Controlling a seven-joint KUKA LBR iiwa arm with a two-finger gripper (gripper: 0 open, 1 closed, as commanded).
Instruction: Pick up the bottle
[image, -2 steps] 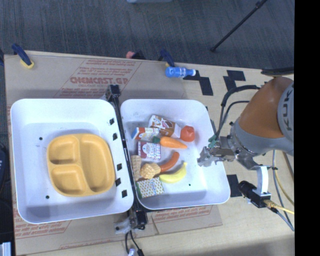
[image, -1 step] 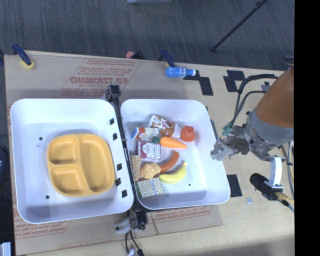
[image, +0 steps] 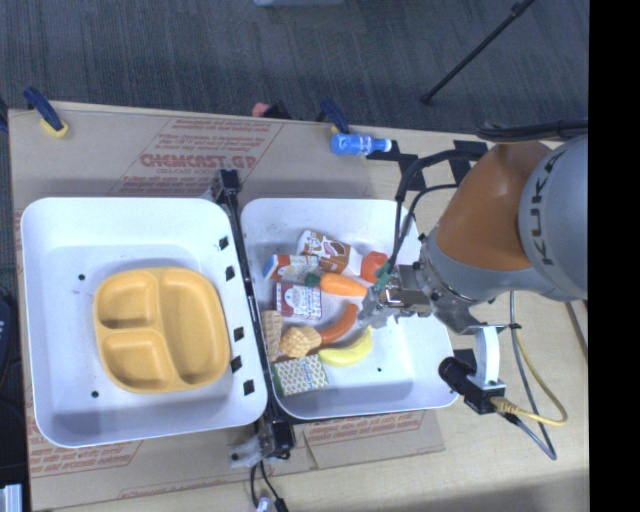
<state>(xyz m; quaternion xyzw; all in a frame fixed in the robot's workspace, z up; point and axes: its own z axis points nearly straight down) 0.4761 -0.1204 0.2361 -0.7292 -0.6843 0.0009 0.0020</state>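
The right bin (image: 420, 385) holds a heap of toy foods. At the heap's upper left lies a small white and red item (image: 289, 267); it may be the bottle, though its shape is hard to make out. My gripper (image: 378, 299) hangs low over the right side of the heap, at the right ends of the carrot (image: 343, 285) and the sausage (image: 338, 321). It is well to the right of the white and red item. Nothing is visibly held.
Two small cartons (image: 298, 300), a banana (image: 350, 350), a tomato (image: 373, 264), a waffle (image: 298, 341) and a green cracker (image: 300, 375) crowd the right bin. A yellow divided plate (image: 160, 327) lies in the left bin (image: 50, 230). A blue object (image: 350, 144) sits on the bench behind.
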